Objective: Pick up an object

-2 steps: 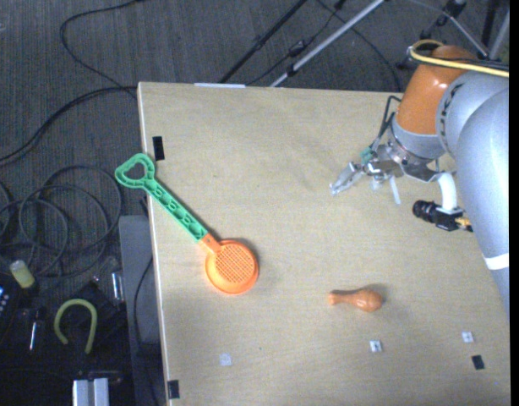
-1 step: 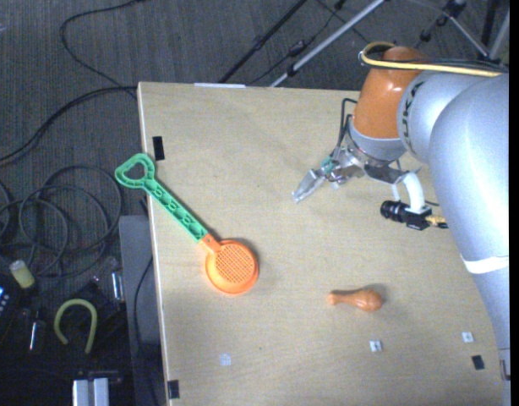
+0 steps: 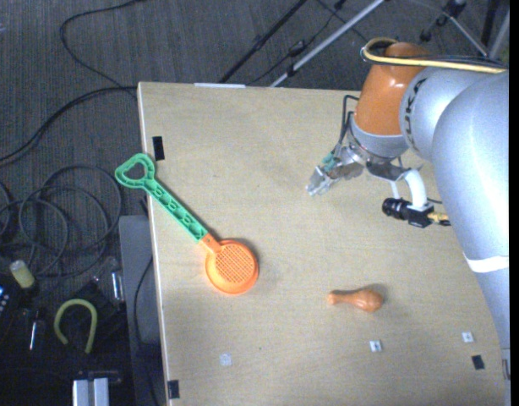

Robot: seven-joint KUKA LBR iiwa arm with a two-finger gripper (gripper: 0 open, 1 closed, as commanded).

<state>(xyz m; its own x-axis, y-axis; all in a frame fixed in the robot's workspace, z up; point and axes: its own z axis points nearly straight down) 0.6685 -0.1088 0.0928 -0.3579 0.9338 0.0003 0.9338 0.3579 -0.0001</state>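
Note:
A toy strainer with an orange round head and a long green handle lies on the left of the tan bench top; its handle loop hangs over the left edge. A small orange drumstick-shaped piece lies lower right of the middle. My gripper hangs over bare board at the upper right, well apart from both objects. The grey arm with its orange band comes in from the right behind it.
Off the bench's left edge the floor holds coiled black cables, a green U-shaped part and other gear. Tripod legs cross the floor beyond the far edge. Small black markers dot the board's lower right.

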